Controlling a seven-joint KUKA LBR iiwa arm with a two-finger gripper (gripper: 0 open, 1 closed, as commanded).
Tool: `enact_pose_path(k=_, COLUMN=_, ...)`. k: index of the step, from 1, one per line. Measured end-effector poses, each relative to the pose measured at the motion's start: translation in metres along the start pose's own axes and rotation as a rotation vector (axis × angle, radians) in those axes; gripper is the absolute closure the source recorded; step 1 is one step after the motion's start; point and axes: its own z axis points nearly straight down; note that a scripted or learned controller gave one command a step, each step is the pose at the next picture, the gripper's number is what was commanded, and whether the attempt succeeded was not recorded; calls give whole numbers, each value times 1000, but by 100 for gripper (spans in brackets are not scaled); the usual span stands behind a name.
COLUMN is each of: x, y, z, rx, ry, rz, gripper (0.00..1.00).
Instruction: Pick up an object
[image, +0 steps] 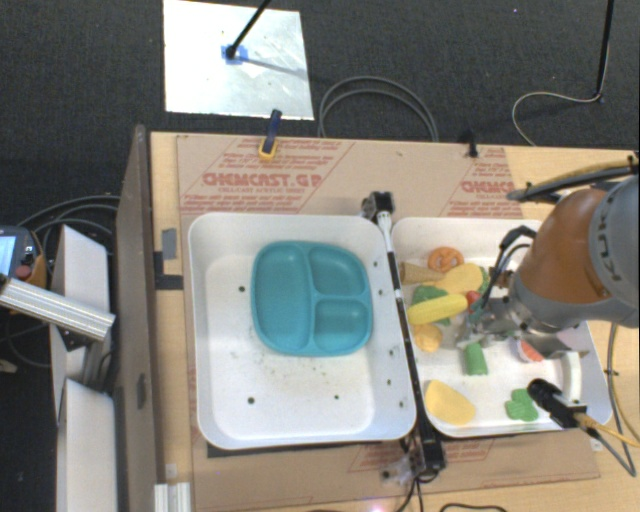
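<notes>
We see a wide cardboard-covered surface (300, 170) carrying two shallow white bins side by side. The left bin (225, 400) holds a teal divided plate (310, 298), lying flat near its middle with bare white floor all round it. The right bin (480, 425) holds the small things we might pick: a yellow banana-shaped piece (436, 309), an orange piece (445, 259) above it, a small green piece (427, 294) just beside the banana, a green block (474, 360), a pale yellow wedge (449, 402) near the front wall, and a green lump (520, 405) toward the front right corner.

Our arm (575, 260) reaches in from the right and hangs low over the middle of the right bin. The gripper (487, 322) sits among the cluster, just above the green block and just beside the banana piece; from this angle we cannot tell how its fingers stand, nor whether anything is caught in them.

We judge the task not yet done: every piece appears to rest on the bin floor and nothing is visibly lifted. What is left is to secure one object and raise it clear.

Room is tight. The divider between the bins lies near the banana piece, the pieces crowd one another, and the arm covers the bin's right side. Straight up looks the freest path.
</notes>
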Motion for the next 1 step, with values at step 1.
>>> enact_pose_path(k=1, x=73, y=25, z=-95, rx=-9, ry=2, rz=-12, gripper=100)
